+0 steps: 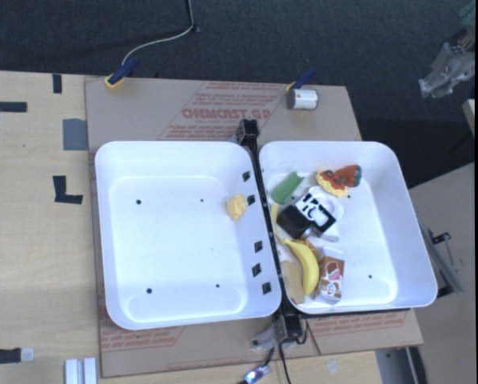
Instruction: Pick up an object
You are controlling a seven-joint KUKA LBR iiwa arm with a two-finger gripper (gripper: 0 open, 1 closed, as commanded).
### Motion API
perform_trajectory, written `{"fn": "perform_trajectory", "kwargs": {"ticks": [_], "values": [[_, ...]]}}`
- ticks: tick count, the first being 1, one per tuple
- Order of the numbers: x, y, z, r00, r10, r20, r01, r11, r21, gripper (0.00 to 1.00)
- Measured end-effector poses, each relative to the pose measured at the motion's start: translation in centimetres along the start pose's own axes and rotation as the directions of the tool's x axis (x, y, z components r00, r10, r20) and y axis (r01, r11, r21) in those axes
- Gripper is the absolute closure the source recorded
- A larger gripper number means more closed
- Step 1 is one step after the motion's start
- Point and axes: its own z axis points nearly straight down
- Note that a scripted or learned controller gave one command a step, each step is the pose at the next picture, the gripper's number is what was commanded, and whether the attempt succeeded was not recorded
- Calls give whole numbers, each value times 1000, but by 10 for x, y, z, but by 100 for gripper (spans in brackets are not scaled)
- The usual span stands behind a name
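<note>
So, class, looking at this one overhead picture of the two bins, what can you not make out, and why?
- Gripper: blurred at the camera view's upper right edge; its state is unreadable.
- Black and white item: its markings are too small to read.
- Brown packet: the banana overlaps it, and its print is too small.
- Small yellow piece in the left bin: too small to identify.

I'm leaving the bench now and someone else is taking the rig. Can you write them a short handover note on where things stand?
End effector: up at the view's top right, well off the bins; open or shut can't be told, nothing seen in it.
Right bin: a banana, a green block, a black-and-white box, a pizza-like toy and a small brown carton, clustered along its left side.
Left bin: one small yellow piece near the divider.
Done: nothing picked up yet.
Left: choose an object, descend, grasp, lift.
</note>
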Motion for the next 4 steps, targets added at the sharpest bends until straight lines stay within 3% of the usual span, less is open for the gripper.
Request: {"fn": "perform_trajectory", "kwargs": {"ticks": [1,2,3,4], "values": [[-34,10,-49,1000,3,5,-2,1000,-10,100],[-54,-8,138,1000,4,-2,-4,1000,12,100],[-4,0,242,1000,-2,-3,2,1000,7,100],[88,15,247,1000,-8,0,8,1000,-3,100]]}}
